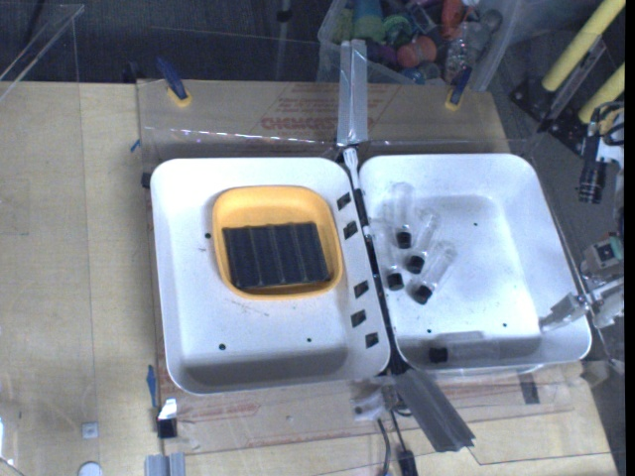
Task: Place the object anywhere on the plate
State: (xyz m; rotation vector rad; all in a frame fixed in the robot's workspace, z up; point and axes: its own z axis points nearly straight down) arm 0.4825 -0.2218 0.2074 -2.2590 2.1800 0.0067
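Observation:
A yellow plate (273, 199) with rounded corners lies in the left white bin (187, 276), toward its back. A black ridged rectangular block (276, 254) rests flat on the plate and covers most of its middle. In the right white bin (506, 256), several clear vials with black caps (417, 251) lie loose near the left wall, some touching each other.
A raised divider with black tabs (359, 261) separates the two bins. Behind them stand a clear tub of colourful toys (417, 13) and a metal post (351, 87). Yellow foam tubes (595, 28) and dark hardware (593, 177) sit at the right edge.

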